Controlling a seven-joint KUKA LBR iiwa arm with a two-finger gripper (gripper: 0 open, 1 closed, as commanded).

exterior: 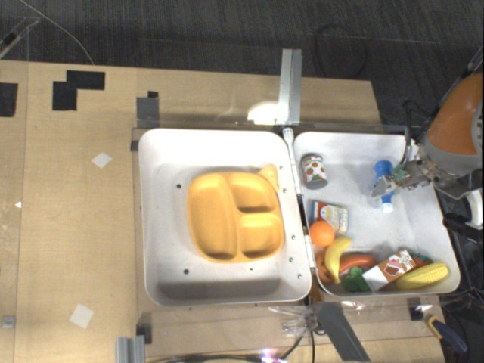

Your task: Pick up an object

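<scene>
Fingertips (388, 178) apparently around blue bottle (383, 172), long axis near-vertical

Beside my gripper (395, 178) a blue bottle (383, 177), toward my base a yellow corn (423, 276), beyond it a red-white carton (394, 266), orange fruit (322, 234), and farthest off a yellow tray (231, 215) in a white bin (155, 203).

A single fixed camera above the bench (68, 225) looks down at a slant from moderate range, framing both bins (151, 203) and dark floor (227, 21) beyond the far edge.
</scene>
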